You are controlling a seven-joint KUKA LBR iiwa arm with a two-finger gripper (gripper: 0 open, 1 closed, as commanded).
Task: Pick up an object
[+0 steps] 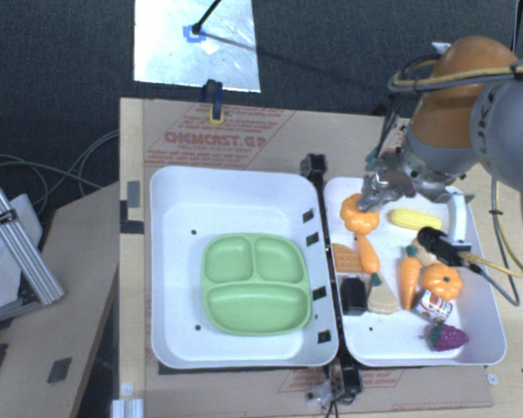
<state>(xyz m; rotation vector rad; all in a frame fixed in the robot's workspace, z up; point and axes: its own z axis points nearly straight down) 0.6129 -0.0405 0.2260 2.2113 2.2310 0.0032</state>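
My gripper (374, 196) hangs over the far left part of the right bin (480, 327). Its tip is right above and touching or nearly touching an orange toy pepper (359, 219). Just below the pepper lies a small carrot (369, 255). A yellow corn cob (414, 219) rests to the right of the gripper. Further forward are a second carrot (409, 282), an orange pumpkin (440, 280) and purple grapes (448, 337).
The left bin (180, 201) holds a green divided plate (257, 283). In the right bin's left part lie a waffle-like piece (344, 258), a black block (353, 294) and a pale bread slice (383, 296). A red and white can (433, 306) sits under the pumpkin.
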